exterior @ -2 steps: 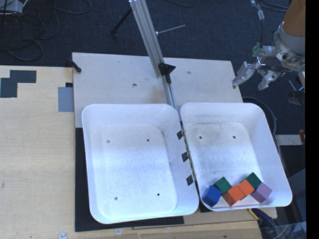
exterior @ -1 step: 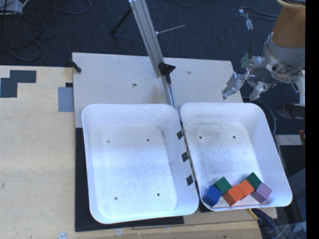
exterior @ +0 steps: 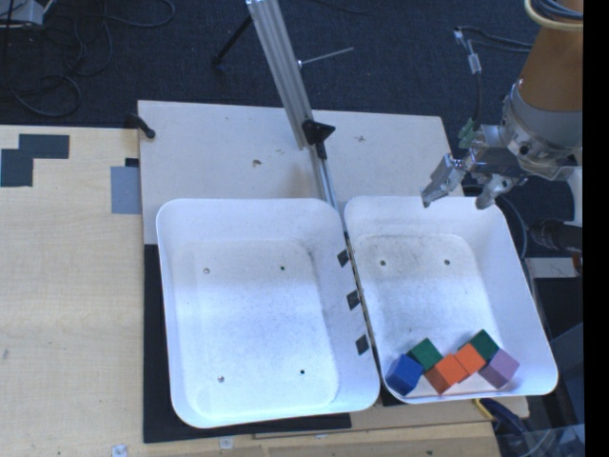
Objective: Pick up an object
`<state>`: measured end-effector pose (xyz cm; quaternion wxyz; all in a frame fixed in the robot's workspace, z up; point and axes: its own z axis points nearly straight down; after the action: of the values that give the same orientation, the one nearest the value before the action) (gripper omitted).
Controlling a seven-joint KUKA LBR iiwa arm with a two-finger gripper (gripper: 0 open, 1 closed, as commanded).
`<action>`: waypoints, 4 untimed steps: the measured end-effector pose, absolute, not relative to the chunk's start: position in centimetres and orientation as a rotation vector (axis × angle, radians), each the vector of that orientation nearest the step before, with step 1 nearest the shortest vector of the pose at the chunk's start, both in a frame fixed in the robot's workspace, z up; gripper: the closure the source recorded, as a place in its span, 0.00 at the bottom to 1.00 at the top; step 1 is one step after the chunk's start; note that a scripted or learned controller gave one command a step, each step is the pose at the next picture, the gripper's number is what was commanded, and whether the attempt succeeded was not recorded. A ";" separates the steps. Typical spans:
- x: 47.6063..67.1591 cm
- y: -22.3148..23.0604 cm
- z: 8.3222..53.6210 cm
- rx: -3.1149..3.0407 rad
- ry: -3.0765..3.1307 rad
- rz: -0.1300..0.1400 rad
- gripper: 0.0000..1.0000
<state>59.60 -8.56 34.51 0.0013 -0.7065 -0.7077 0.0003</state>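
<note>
Several small blocks lie clustered in the right bin (exterior: 419,255) at its near corner: a blue block (exterior: 405,373), a green block (exterior: 425,353), an orange block (exterior: 453,367), a dark green block (exterior: 484,344) and a purple block (exterior: 499,368). My gripper (exterior: 463,185) hangs over the far rim of the right bin, well away from the blocks. Its two fingers are spread apart with nothing between them.
The left bin (exterior: 247,303) sits beside the right one, with black clips along the shared rim. A slanted aluminium rail (exterior: 285,74) rises behind the bins. Cables lie on the dark floor beyond the bench.
</note>
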 end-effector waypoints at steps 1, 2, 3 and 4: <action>52.4 -6.7 35.9 -2.218 -2.221 0.001 0.00; 48.8 -11.2 23.5 -2.219 -2.211 0.012 0.00; 49.4 -10.1 10.5 -2.214 -2.214 0.009 0.00; 49.5 -10.4 11.9 -2.225 -2.210 0.005 1.00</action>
<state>49.54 -10.39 11.91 0.0025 -0.7095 -0.7047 0.0015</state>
